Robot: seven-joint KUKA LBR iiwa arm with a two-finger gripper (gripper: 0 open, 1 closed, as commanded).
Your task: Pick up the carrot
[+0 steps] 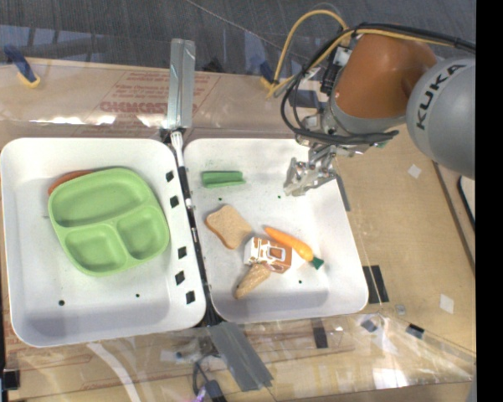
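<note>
The carrot [290, 244] is orange with a small green tip and lies slanted in the right bin [339, 285], toward its front right. My gripper [304, 178] hangs over the back right part of that bin, up and slightly right of the carrot and apart from it. Its metal fingers [295, 177] point down with nothing between them that I can see.
In the right bin lie a green bean-like piece [223, 177], a toast slice [228, 225], an orange-and-white packet [270, 255] touching the carrot, and a tan cone-shaped item [252, 282]. The left bin [25, 308] holds a green divided plate [109, 219] over something red.
</note>
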